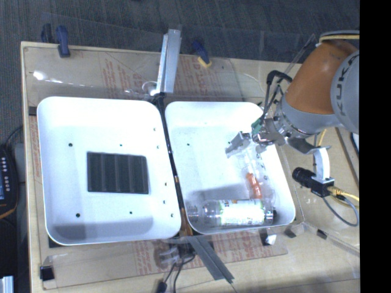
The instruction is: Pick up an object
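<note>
Bench [110, 258]: 2 white bins side by side. Left bin [55, 121]: 1 dark ribbed rectangular panel [118, 173] flat on its floor, near centre. Right bin [201, 139]: 1 clear bottle [235, 212] with a white label, lying on its side along the near wall; 1 clear item with an orange part [254, 185] just above the bottle, toward the bin's right wall. Arm [317, 90]: grey with orange band, reaching in from the right. Hand [247, 140]: low over the right bin's upper right area, just above the clear item; open or closed cannot be told, nothing seen between its parts
</note>
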Robot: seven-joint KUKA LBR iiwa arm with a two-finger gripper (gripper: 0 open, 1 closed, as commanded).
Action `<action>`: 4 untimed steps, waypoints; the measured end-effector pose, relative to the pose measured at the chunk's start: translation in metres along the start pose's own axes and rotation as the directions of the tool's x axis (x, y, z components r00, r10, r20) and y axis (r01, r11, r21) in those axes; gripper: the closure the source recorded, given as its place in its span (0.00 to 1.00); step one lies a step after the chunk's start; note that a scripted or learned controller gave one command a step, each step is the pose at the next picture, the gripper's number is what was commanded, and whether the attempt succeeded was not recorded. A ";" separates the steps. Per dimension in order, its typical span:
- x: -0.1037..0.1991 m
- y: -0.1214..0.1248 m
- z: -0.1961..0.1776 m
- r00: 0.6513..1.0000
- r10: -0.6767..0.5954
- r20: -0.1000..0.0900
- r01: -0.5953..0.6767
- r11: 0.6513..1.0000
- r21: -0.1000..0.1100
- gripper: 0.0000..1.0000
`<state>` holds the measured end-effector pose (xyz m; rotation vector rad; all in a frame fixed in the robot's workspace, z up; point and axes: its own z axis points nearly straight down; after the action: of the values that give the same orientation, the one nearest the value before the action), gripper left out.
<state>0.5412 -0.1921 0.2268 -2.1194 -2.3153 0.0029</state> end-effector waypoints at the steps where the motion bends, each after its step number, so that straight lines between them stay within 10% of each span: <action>1: -0.016 -0.027 0.030 1.000 -0.029 0.001 0.029 1.000 -0.001 0.00; 4: -0.017 -0.010 0.078 0.999 -0.054 0.001 0.054 0.999 -0.001 0.00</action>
<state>0.5323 -0.2103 0.1491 -2.0568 -2.3728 0.0017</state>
